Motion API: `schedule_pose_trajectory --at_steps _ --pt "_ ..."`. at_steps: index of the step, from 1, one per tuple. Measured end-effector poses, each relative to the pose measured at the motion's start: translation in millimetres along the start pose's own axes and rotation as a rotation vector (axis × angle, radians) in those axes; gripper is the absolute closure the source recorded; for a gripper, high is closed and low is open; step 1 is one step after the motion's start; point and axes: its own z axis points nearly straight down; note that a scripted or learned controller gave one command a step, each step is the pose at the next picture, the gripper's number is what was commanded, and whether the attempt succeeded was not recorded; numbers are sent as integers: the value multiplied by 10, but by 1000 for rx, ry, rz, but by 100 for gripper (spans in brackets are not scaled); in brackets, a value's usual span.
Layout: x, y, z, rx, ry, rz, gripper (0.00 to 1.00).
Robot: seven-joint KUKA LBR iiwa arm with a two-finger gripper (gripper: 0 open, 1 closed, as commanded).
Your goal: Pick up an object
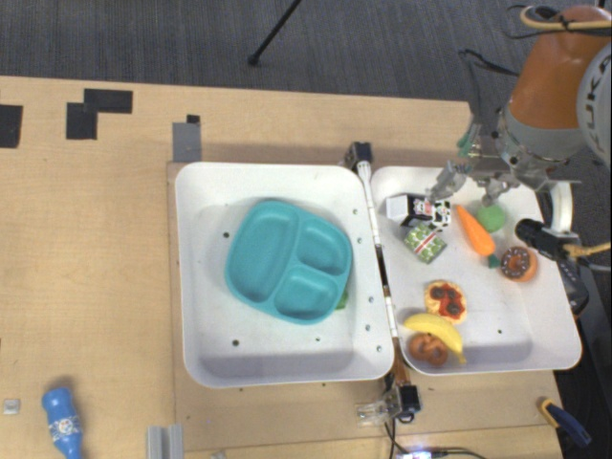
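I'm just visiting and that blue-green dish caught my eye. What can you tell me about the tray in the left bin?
The teal tray looks like smooth moulded plastic, with rounded corners and three shallow compartments: one large at its left, two smaller at its right. It lies open side up, turned at a slant, near the middle of the left white bin. A sliver of something green peeks from under its lower right edge. Nothing rests in it, and the end effector is over the other bin.

The bench (96, 256) looks like pale matt wood. On it, both bins (277, 361) are smooth white plastic; the left holds a glossy teal plastic tray (287, 261). Metal gripper (466, 191) parts gleam.
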Motion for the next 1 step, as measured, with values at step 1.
schedule_pose_trajectory --at_steps 1 --pt "38 -68 1119 2 1 -234 0"
